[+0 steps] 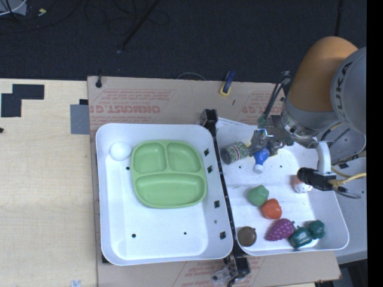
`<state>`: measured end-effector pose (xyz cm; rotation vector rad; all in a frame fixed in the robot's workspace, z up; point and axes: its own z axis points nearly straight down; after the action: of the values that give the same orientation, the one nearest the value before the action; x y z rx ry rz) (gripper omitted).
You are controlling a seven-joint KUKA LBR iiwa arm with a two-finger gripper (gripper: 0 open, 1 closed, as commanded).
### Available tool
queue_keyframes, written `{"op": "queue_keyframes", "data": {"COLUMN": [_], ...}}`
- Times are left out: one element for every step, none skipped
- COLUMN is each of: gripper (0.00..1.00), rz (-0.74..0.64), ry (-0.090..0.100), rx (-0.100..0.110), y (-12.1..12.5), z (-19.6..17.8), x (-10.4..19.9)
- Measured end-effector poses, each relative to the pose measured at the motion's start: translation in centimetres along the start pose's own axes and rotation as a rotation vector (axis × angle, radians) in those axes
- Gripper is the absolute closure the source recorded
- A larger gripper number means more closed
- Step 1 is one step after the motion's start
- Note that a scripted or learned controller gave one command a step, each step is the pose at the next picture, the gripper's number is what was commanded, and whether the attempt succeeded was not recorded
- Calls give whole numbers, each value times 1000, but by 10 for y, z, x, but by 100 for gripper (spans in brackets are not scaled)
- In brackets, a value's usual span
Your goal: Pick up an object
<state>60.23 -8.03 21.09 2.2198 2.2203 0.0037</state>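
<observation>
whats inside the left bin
The left bin holds a green divided plate with three compartments, lying flat near the middle, and a white ball in the far left corner beside it. Whatever is under the plate is covered.

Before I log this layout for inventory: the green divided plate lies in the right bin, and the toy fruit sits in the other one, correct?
Not quite. The camera view shows the green divided plate in the left bin, with a white ball. The toy fruit, including the purple grapes, sits in the other one, the right bin.

arm (335, 82) — cut off at right edge | hand (263, 141) — finger state unclear
</observation>
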Motion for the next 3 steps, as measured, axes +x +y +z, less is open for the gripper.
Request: {"op": "queue_keyframes", "data": {"gripper": [100,100,100], "rz": [0,-1,0], "ry": [1,1,1], "rx": [4,9,9], "y": [0,-26,-62], "z": [-17,-8,-3], "x": [-1,49,90]}}
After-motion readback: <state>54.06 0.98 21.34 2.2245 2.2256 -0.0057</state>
